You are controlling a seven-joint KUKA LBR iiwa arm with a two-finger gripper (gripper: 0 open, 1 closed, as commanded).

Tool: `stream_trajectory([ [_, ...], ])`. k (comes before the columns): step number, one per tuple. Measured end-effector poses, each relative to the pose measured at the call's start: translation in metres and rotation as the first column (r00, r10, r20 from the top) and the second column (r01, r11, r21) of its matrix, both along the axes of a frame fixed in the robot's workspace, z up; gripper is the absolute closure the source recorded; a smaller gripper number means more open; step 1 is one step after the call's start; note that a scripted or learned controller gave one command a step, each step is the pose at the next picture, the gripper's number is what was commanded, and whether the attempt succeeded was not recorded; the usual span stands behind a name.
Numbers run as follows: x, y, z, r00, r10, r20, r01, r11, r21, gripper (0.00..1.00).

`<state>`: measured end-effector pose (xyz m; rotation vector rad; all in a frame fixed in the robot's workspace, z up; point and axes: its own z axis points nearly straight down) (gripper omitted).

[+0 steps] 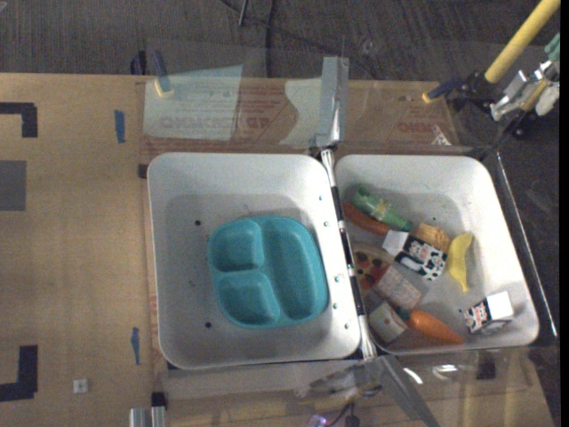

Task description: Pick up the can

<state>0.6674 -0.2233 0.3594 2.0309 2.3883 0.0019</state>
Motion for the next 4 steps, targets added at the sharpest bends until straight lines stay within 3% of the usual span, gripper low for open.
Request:
stream_trajectory([
  [1, 0.000, 0.000, 0.006, 0.999, -0.048, 0.001, 0.048, 0.999, 0.000, 0.00],
  [3, 0.000, 0.000, 0.078, 0.991, -0.137, 0.001, 0.137, 0.991, 0.000, 0.00],
  [4, 0.001, 0.001, 0.089, 0.991, -0.134, 0.008, 0.134, 0.991, -0.004, 1.00],
])
